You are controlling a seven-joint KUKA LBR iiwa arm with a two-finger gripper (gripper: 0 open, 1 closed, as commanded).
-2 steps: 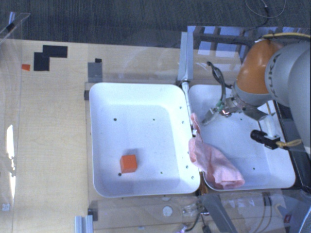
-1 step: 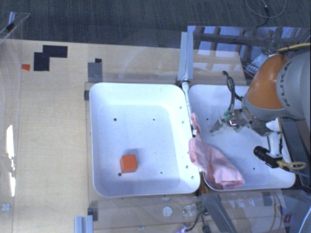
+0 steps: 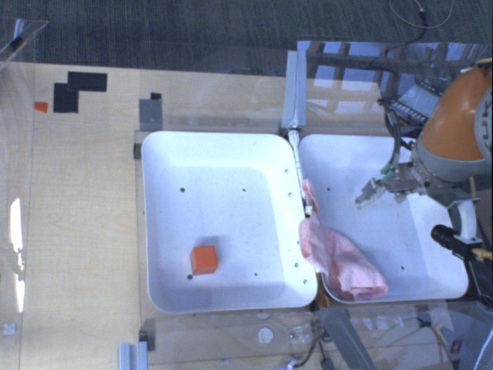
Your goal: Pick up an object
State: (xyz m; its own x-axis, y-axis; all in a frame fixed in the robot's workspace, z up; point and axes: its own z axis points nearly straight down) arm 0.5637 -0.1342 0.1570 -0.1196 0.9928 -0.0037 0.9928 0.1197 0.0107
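So, Which Thing to Grab?

Right now the arm (image 3: 462,122) is reaching in from the right, and its gripper (image 3: 371,193) is hanging over the middle of the right bin (image 3: 431,230). Nothing is sitting between its fingers, and they are too small and blurry to say whether the claw is wide or narrow — I cannot tell.

Two things are waiting to be picked. A pink cloth (image 3: 339,257) is lying in the near left corner of the right bin, with a thin strip running up along the wall next to the left bin (image 3: 162,206). A small orange block (image 3: 204,260) is sitting in the left bin, near its near left corner, well apart from the gripper.

The cloth is closer, so it looks like the easy choice. To do this well, the gripper should be moving over the fat, bunched part of the cloth — not the thin strip by the wall — and going straight down. Soft cloth can be slipping out, so a deep pinch is looking best.
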